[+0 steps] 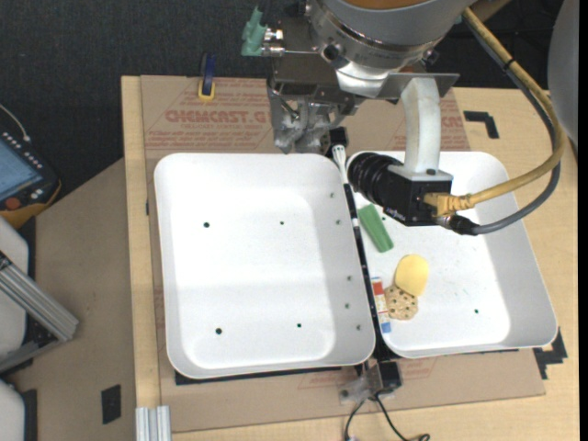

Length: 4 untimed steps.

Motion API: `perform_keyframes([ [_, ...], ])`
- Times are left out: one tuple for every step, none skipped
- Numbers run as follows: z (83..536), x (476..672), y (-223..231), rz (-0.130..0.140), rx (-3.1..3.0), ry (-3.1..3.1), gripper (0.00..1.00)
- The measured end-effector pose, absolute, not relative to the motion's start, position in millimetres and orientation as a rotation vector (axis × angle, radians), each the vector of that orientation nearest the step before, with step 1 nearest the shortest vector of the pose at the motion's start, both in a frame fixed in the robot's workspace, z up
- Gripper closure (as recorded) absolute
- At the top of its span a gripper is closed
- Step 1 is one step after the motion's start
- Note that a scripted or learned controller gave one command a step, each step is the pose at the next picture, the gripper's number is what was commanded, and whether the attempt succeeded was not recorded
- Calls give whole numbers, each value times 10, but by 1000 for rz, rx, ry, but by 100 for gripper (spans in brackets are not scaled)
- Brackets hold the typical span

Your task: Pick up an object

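Note:
My gripper (308, 129) hangs beyond the back rim of the left bin (184, 246), over the cardboard, with nothing visibly in it. In the right bin (501, 283) lie a green oblong piece (375, 228) next to the divider, a yellow rounded object (412, 272), and a tan piece with dark dots (400, 304) touching it. A small red and white item (378, 292) rests against the bin's left wall. All of these lie well forward and right of the gripper.
A black cylindrical unit (397, 191) with a yellow cable (514, 182) hangs from the arm over the right bin's back left corner. A blue and yellow clip (208, 79) stands on the cardboard at the back left.

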<state>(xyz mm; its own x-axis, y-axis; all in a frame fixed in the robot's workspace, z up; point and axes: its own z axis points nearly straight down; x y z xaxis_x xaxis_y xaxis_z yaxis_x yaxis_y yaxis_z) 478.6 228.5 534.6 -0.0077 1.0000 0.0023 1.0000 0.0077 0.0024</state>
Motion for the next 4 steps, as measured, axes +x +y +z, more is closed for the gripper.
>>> perform_keyframes([
  [5351, 4793, 2246, 4, 2219, 2222, 0],
  [5351, 4793, 2246, 4, 2219, 2222, 0],
  [5351, 4793, 2246, 4, 2219, 2222, 0],
  [5346, 5242, 1947, 4, 2225, 2214, 0],
])
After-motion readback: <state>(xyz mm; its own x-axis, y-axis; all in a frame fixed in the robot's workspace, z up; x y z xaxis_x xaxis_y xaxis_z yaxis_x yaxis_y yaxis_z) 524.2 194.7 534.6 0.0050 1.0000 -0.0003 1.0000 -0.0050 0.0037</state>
